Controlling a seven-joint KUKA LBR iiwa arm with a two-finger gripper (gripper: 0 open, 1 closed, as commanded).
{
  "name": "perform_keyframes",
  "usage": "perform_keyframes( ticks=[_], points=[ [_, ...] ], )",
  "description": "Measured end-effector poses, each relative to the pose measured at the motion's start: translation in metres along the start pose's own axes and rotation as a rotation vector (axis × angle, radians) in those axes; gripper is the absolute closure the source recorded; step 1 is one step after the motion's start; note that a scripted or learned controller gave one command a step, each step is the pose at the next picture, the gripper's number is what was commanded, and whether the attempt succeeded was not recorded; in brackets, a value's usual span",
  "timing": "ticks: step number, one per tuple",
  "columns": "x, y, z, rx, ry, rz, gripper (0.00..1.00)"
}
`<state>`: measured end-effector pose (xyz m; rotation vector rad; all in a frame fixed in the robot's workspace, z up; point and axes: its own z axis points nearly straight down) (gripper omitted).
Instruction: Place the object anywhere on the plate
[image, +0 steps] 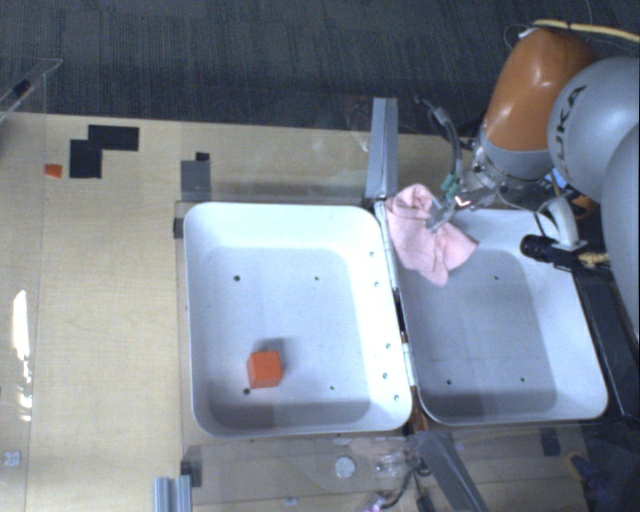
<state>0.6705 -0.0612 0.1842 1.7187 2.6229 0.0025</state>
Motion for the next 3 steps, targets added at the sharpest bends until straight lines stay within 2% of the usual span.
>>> perform_keyframes(
  ticks=[1,3],
  points=[
    [0.0,0.003,-0.04,-0.002,0.0,-0.005,1.0],
    [0.098,-0.009,-0.057,-0.005,0.0,-0.804,1.0]
  ],
)
